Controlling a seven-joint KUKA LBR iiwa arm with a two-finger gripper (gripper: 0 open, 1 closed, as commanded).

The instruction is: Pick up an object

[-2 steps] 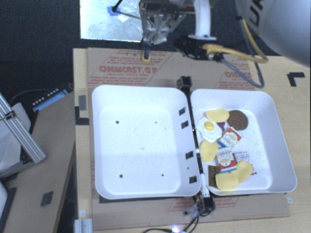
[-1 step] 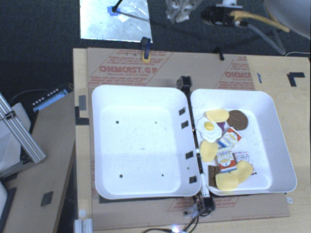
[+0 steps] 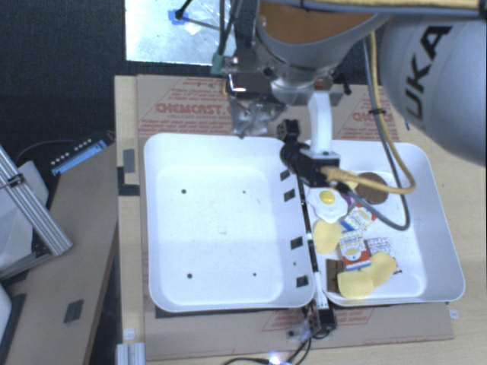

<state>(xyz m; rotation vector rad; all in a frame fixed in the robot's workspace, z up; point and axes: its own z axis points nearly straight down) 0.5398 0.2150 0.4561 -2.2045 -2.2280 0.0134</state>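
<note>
Brown cardboard [image 3: 190, 105] covers the bench beneath two white bins. Seen from above, the left bin [image 3: 217, 226] adjoins the right bin [image 3: 426, 226], where the objects lie: a fried egg toy [image 3: 329, 202] just beside the shared divider, small printed packets [image 3: 358, 238] beyond it, yellow pieces [image 3: 365, 276] nearer the bin's front wall. The gripper [image 3: 247, 116] hangs above the left bin's back rim; its grip cannot be told.
</note>
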